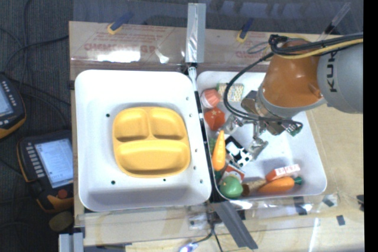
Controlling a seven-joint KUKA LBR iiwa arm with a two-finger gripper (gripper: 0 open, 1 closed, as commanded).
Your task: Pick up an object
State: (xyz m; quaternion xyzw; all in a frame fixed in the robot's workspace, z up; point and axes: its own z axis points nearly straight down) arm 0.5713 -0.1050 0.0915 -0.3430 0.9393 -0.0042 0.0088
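My gripper (245,135) hangs over the right bin (307,156), below the orange wrist band. Its two metal fingers (258,142) stand apart and nothing is between them, so it is open. Just below the fingertips lies a black-and-white spotted object (238,155). Left of it are an orange carrot-shaped piece (219,150) and a red round object (214,118). A green ball (231,187), a long carrot (276,186) and a red packet (284,172) lie along the bin's front. A small can (209,97) and a pale box (235,91) sit at the back, partly under the arm.
The left bin (94,97) holds a yellow divided plate (152,140). A ridge (201,144) separates the two bins. Cables run over the arm's wrist. Handheld devices lie on the floor at the far left.
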